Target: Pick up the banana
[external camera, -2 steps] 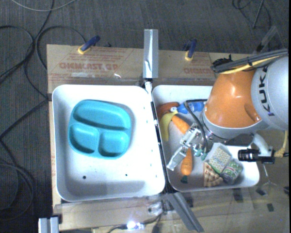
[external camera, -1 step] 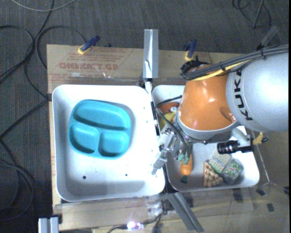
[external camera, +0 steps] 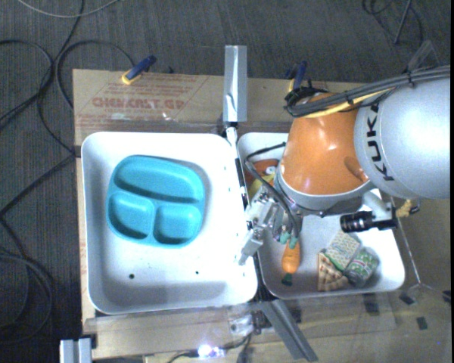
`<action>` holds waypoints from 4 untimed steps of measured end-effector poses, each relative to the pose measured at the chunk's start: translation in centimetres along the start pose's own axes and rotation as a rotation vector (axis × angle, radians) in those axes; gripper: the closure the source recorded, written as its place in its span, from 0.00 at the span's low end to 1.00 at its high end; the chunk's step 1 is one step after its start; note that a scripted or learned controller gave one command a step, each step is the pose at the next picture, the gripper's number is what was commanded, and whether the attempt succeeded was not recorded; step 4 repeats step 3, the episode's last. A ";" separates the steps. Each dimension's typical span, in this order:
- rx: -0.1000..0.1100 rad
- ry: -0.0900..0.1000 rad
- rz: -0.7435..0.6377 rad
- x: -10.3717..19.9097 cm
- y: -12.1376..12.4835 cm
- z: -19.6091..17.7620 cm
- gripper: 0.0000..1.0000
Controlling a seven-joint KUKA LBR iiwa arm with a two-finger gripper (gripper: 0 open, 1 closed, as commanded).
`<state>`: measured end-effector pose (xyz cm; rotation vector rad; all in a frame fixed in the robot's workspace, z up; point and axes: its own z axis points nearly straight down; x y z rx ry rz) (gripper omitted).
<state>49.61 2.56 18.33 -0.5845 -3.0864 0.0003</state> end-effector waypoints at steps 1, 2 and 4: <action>0.001 -0.001 -0.167 -0.8 -5.2 -0.1 0.00; 0.001 -0.001 -0.288 -3.7 -2.1 0.0 0.00; -0.001 0.001 -0.270 0.9 -1.2 0.0 0.00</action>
